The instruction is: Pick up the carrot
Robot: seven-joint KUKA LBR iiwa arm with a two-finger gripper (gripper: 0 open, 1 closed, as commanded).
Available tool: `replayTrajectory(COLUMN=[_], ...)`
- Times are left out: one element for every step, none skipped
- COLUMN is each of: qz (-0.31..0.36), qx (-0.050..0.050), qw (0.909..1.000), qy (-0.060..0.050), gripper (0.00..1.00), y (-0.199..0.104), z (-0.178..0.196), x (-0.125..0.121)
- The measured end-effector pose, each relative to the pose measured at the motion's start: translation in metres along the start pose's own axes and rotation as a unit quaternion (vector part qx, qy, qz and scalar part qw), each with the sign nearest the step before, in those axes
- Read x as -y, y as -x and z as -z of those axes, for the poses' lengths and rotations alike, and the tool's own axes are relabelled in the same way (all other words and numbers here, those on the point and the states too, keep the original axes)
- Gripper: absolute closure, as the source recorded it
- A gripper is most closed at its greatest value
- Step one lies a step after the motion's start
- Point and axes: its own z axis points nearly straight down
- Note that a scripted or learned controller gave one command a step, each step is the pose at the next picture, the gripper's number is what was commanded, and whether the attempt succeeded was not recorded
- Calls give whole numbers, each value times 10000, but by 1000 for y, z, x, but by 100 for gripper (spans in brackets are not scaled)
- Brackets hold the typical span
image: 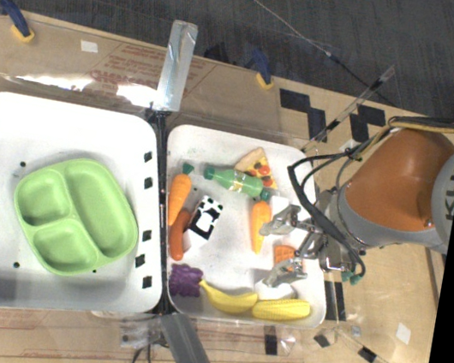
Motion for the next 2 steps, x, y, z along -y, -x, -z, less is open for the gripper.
replayTrajectory(qz=[631, 682], qx=[19, 32], qw=[9980, 9977], qy=[-5, -8], gripper=[0, 100], y=[51, 52], z=[-100, -90], x=[2, 0])
